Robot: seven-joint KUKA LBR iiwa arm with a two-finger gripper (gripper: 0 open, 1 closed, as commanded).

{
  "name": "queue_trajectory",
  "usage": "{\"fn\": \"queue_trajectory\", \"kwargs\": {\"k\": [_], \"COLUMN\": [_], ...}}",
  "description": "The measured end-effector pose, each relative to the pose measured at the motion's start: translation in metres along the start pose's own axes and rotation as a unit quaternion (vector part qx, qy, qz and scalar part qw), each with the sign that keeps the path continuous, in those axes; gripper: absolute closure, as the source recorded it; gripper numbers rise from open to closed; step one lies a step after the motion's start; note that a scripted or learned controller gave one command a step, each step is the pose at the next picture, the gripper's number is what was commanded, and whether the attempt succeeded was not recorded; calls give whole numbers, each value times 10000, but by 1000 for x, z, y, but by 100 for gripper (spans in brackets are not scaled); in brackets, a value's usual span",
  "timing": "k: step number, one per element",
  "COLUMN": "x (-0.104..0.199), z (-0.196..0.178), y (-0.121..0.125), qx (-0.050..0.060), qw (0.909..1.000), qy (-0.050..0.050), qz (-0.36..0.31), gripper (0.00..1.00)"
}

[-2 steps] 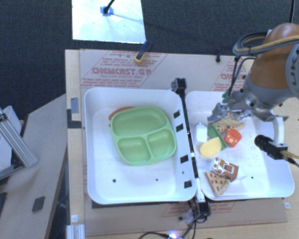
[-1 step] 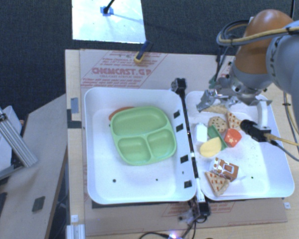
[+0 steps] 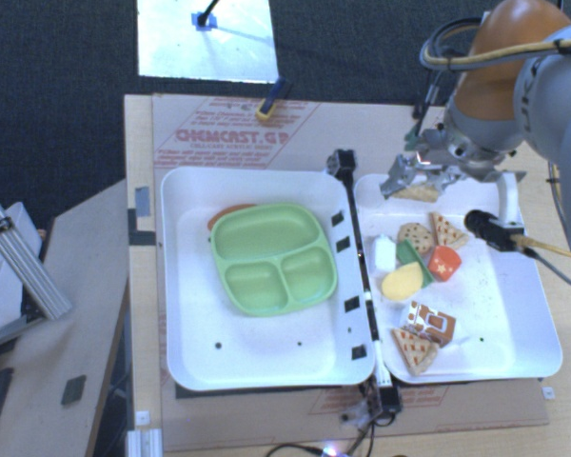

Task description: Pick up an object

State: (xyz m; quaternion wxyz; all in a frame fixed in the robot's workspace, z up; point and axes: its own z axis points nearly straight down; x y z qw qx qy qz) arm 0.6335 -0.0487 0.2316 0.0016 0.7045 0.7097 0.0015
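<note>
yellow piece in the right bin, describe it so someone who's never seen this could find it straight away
Start at the right bin, the one crowded with toy food rather than the one with the green tray. Near its left side, close to the black divider, lies the yellow piece. It is smooth, rounded and plain yellow, touching a white block and a green wedge, unlike the waffle-patterned wedges nearby.

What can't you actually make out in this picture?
- Camera view: the gripper is small and blurred against the tan food piece below it.
- The green divided tray covers most of an orange-red thing.
- The arm is cut off by the right edge.
</note>
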Motion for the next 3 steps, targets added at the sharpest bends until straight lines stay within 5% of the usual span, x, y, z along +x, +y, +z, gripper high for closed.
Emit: {"fn": "queue_trajectory", "kwargs": {"k": [2, 3], "x": [5, 3], "z": [6, 2], "y": [-13, 6], "qx": [18, 4], "qw": [10000, 10000], "qy": [-4, -2], "qz": [25, -2], "gripper": [100, 100]}}
